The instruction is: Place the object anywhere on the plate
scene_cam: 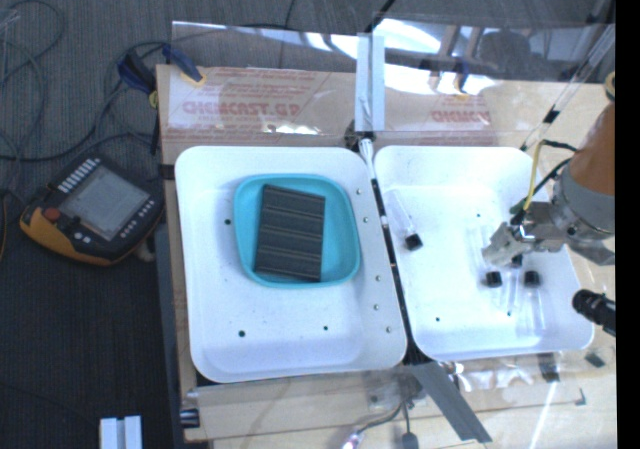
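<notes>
Dark ribbed rectangular block (290, 232) lies flat on teal plate (345, 237) in left bin (200, 267). Gripper (511, 278) is over right bin (450, 187), fingers spread apart, holding nothing.

We see dark grey carpet (90, 57) around the wooden desk (300, 102). Black cables (30, 67) trail across it. Light glares off a clear panel (450, 37) behind the desk.

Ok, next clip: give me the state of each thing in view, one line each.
Dark ribbed block: lying flat on the plate, apart from the gripper.
Blue plate: flat in the left bin, bearing the block.
Left bin: holds the plate.
Right bin: has a small black piece lying loose in it.
Gripper: over the right bin, nothing visible between its fingers.
Handheld controller: on the floor left of the bench.
</notes>
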Controlling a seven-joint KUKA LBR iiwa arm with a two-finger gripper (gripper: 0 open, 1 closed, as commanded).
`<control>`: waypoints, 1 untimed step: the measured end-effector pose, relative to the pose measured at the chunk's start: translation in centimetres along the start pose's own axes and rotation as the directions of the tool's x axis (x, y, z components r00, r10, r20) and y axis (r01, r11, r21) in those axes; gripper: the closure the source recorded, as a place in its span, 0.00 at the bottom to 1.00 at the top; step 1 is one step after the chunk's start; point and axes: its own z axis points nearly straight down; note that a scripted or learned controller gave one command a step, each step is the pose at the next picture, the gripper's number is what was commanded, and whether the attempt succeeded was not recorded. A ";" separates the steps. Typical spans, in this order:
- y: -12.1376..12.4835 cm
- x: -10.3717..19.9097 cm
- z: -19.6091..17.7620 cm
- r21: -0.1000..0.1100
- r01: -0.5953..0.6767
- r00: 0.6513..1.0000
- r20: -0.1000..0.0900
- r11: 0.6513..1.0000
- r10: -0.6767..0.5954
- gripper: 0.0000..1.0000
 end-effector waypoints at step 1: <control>0.0 0.0 0.0 0.000 0.000 1.000 0.000 1.000 0.000 0.00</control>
